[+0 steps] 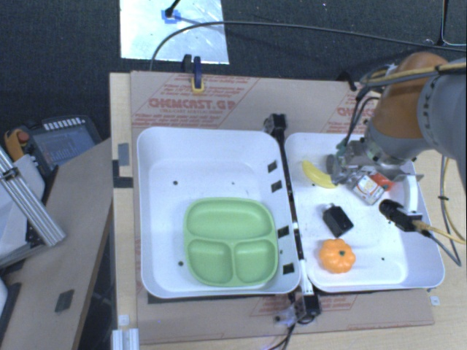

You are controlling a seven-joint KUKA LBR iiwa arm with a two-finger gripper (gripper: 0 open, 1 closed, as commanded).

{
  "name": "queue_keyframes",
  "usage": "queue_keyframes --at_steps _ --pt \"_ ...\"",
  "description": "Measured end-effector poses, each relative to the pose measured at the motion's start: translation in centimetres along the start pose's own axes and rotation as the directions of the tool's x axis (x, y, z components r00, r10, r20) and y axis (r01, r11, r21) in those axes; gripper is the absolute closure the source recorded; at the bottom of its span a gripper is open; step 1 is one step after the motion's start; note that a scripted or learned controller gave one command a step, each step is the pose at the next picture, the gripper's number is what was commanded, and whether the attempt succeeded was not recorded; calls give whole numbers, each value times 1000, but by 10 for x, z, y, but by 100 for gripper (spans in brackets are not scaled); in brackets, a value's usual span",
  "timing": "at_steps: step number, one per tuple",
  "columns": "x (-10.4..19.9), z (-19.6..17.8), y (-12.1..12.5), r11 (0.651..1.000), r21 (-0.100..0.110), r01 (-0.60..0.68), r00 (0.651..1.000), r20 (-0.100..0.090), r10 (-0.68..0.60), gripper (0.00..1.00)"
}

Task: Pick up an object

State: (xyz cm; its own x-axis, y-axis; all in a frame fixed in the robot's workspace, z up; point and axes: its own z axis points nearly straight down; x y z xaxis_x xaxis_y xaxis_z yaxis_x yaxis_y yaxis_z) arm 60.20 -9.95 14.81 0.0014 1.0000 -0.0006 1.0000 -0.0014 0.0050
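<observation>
- The gripper (349,168) hung low in the far part of the right bin (423,268), just right of a yellow banana-shaped piece (317,174); whether it was released or clenched could not be told.
- A red-and-white item (370,187) lay just right of the gripper, a black block (337,220) nearer, an orange pumpkin (336,257) nearest.
- The green divided tray (230,240) sat in the left bin (160,152).
- Risk: with banana and red-and-white item crowding the gripper, a closing could likely nudge either aside or catch only an edge, and it would slip on lifting.
</observation>
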Motion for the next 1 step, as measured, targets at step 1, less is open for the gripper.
queue_keyframes --at_steps 1 --pt "10 -57 1 1000 -3 6 1000 0 -6 100"
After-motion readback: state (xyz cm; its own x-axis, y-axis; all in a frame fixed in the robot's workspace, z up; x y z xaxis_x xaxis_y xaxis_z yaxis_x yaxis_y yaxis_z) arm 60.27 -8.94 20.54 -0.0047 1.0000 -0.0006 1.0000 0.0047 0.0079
